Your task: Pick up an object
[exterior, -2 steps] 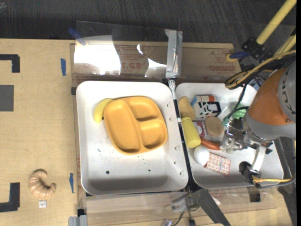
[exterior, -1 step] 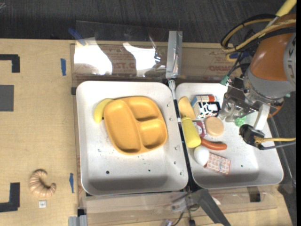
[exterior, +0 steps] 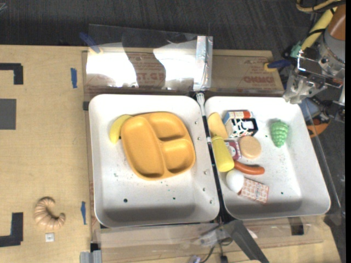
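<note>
Objects for picking lie clustered in the right bin (exterior: 315, 193), left half: yellow bottle (exterior: 222, 153), long axis running near-to-far along the left wall; hot dog (exterior: 249, 169), long axis left-to-right; round bun (exterior: 251, 147); white egg (exterior: 234, 181); patterned carton (exterior: 241, 123); cracker packet (exterior: 255, 190). Green grapes (exterior: 279, 132) lie apart, far right. Left bin (exterior: 104, 169): orange divided tray (exterior: 158, 144), banana (exterior: 115, 128). Arm sits past the right bin's far-right corner; tool (exterior: 294, 89) above the rim, grip state cannot be told.
</note>
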Robot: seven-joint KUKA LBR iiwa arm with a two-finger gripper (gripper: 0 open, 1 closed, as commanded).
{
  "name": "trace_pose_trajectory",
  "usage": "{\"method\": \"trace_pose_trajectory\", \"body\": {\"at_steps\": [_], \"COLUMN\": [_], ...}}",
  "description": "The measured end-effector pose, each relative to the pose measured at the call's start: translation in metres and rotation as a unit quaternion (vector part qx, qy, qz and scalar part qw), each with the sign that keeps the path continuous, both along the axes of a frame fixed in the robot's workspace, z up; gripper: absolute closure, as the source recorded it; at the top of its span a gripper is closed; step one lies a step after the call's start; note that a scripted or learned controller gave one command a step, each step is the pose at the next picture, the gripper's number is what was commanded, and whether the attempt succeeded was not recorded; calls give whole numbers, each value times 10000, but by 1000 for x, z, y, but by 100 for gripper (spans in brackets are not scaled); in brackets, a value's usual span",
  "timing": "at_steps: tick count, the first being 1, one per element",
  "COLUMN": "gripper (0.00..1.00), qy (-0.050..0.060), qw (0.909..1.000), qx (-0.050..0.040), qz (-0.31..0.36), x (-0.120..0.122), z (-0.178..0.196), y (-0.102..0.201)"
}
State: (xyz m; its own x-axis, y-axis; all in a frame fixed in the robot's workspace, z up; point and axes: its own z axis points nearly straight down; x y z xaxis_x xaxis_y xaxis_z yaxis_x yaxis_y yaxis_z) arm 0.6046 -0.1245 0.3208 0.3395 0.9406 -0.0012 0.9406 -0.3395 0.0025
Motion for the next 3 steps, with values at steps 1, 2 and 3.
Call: {"method": "trace_pose_trajectory", "body": {"at_steps": [1, 2, 3], "gripper": [100, 100, 100], "qy": [54, 4, 48], "qw": [9991, 9816, 9717], "qx": [18, 12, 2], "qz": [426, -1912, -2360], "x": [-32, 22, 39], "z": [-100, -39, -86], "y": [58, 77, 42]}}
